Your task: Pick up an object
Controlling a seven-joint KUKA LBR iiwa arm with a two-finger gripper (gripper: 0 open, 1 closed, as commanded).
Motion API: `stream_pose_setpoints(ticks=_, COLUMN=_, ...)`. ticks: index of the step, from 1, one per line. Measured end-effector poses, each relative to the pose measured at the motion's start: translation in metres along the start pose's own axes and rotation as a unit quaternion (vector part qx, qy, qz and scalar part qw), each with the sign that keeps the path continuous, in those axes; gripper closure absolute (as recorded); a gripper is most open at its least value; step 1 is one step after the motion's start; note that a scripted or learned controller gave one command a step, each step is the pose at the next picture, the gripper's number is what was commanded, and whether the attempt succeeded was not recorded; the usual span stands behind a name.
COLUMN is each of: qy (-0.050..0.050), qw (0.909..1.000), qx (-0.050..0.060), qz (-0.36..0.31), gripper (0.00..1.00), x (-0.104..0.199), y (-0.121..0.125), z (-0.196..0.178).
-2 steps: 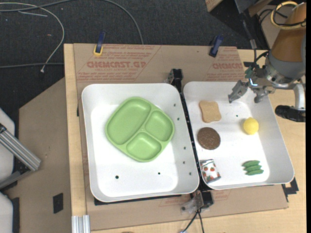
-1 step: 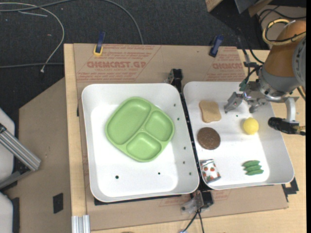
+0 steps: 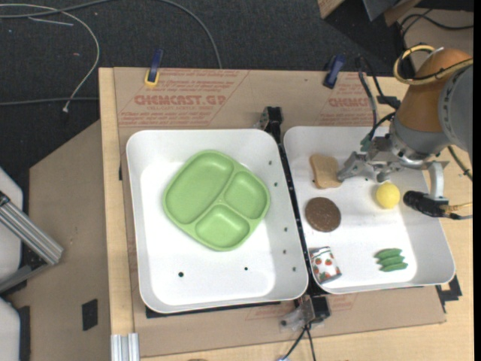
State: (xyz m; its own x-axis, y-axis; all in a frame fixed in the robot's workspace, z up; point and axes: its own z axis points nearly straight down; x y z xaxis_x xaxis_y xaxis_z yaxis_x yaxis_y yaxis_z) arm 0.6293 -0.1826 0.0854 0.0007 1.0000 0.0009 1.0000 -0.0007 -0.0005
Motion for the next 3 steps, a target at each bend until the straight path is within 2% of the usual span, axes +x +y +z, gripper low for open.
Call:
stream_pose_setpoints(ticks=1, qy=-0.001, qw=1.0, qx=-0.002, qz=-0.001, gripper=1.0, x=0.0, y=0.001, z=-0.013)
stream_pose_setpoints(ticks=3, qy=-0.001, qw=1.0, qx=-0.003, qz=-0.001, gripper=1.0, x=0.011, y=0.017, z=-0.121)
